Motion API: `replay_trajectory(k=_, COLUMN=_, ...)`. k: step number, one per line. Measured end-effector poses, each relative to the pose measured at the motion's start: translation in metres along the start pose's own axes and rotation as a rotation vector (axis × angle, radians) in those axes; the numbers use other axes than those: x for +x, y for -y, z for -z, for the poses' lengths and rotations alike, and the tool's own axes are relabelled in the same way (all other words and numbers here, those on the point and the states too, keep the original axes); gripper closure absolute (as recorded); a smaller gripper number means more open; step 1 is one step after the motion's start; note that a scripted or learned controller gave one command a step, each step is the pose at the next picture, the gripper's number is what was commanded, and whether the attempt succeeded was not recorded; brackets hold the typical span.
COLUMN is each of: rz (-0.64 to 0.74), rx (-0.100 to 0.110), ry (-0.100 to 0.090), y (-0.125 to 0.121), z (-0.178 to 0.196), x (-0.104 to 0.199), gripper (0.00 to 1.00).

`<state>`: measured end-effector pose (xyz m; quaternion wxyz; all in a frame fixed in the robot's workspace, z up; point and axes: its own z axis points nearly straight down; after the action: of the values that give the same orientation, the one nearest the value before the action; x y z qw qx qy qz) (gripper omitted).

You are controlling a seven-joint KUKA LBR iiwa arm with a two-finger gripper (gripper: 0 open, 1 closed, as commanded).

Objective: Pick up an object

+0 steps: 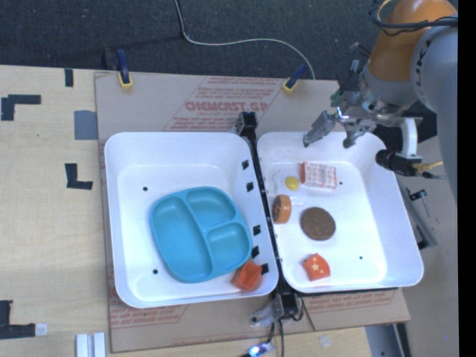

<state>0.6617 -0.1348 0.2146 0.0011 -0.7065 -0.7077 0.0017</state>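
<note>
hand apparently open, over right bin

Two bins sit side by side on the bench. The left bin has a divided tray in the middle and a small block at its near right corner. The right bin holds a packet toward the back, a little ball just left of it, a donut-ish piece by the left wall, a round disc in the middle, and a chunk nearest the front.
</note>
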Motion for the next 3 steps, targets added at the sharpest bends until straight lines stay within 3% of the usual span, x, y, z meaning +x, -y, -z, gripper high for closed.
replay_trajectory(k=2, rz=-0.001, rx=0.002, ry=0.000, y=0.005, z=-0.108, x=-0.006, gripper=0.00)
replay_trajectory(k=3, rz=0.001, rx=-0.002, ry=0.000, y=0.004, z=-0.094, x=-0.005, gripper=1.00)
